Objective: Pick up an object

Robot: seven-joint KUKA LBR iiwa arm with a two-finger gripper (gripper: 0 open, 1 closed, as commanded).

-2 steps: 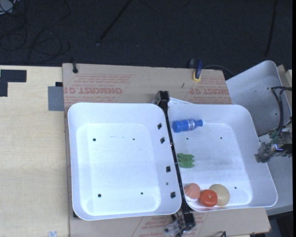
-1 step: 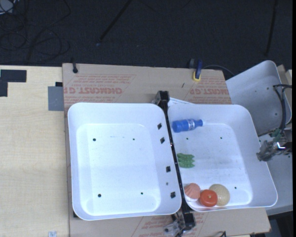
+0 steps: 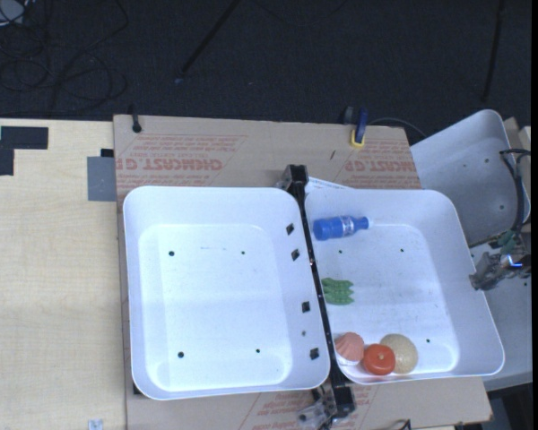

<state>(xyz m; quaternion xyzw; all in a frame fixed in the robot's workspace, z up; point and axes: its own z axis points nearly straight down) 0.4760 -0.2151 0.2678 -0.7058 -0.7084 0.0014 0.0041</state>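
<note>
The right bin (image 3: 439,213) holds several small objects. A blue bottle (image 3: 340,227) lies on its side near the bin's far left corner. A green pod-like piece (image 3: 337,291) rests against the left wall at mid-depth. In the near part a pink round item (image 3: 349,346), a red round item (image 3: 378,359) and a beige round item (image 3: 401,351) sit close together. My gripper (image 3: 490,271) is just outside the bin's right rim, dark and small at the frame's right side, well away from all the objects. Nothing shows in it.
The left bin (image 3: 215,213) stands beside the right one, with a black divider (image 3: 312,285) and clips between them. The pale grey arm body (image 3: 471,164) rises at the far right. Both bins rest on cardboard (image 3: 251,155); a wooden bench surface (image 3: 45,285) lies to the left.
</note>
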